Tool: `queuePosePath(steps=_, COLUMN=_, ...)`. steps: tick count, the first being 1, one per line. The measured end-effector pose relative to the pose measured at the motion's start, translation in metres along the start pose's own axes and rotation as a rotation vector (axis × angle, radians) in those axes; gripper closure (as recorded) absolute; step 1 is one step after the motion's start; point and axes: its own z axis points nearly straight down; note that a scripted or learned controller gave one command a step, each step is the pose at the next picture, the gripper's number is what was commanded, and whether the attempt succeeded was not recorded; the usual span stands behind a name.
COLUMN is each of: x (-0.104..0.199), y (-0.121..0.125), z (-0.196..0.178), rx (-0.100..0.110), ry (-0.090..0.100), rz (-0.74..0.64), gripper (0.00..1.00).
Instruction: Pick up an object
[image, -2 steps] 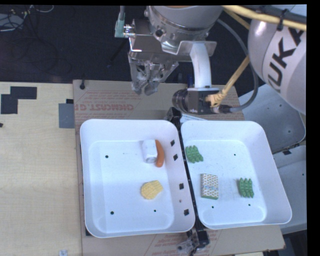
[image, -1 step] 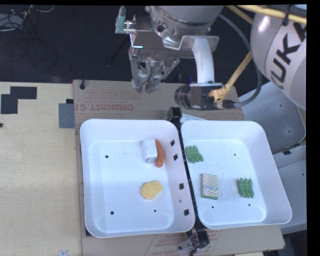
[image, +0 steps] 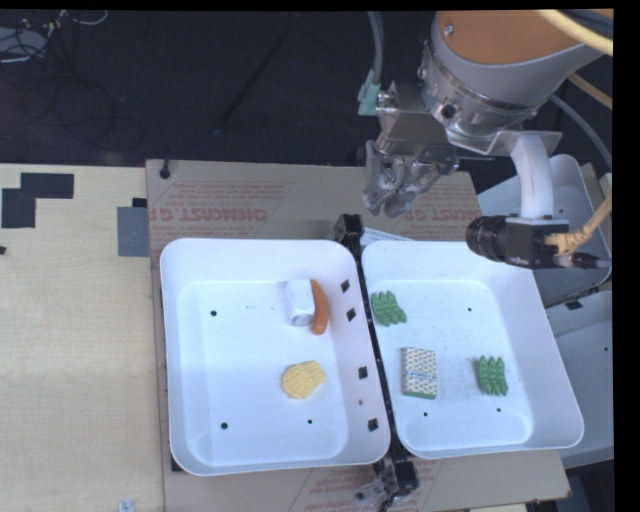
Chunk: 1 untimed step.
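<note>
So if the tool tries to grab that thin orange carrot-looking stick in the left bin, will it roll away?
Quite possibly. The thin orange carrot-shaped stick looks rounded and narrow, so a nudge could roll it sideways. It lies against a small white cylinder-like object, which may block rolling that way or get dragged along. It looks small and probably light.

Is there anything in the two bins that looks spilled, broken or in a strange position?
Nothing stands out. The orange carrot-like piece lies against a small white object in the left bin, with the other items lying apart. The gripper is above the bins' far edge.
</note>
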Motion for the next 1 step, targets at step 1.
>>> queuePosePath(steps=1, x=-0.0765, y=-0.0307, z=0.0981, rx=0.008, ry=0.000, rz=-0.002, gripper=1.00)
